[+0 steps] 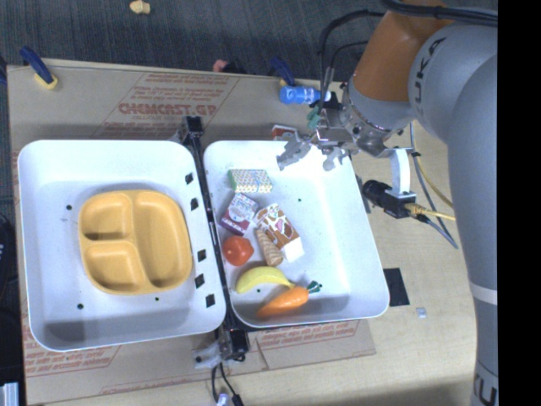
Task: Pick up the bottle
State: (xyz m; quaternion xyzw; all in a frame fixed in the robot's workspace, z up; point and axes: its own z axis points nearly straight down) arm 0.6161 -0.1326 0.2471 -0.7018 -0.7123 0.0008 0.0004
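gripper [311, 153] spread wide, holding nothing | over right bin's [355, 227] far rim | likely bottle [275, 236] lying below-left of fingers, nearer the viewer | long axis slanting toward the carrot [284, 301]

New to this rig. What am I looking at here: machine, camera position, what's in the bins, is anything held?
One camera looks down at a slant on two white bins. The grey arm with the orange band reaches in from the right; its gripper hangs over the right bin's top edge, nothing visible between its fingers. The left bin holds a yellow divided tray. The right bin holds small toy foods: a tomato, banana, carrot and some packets. I cannot clearly pick out a bottle.
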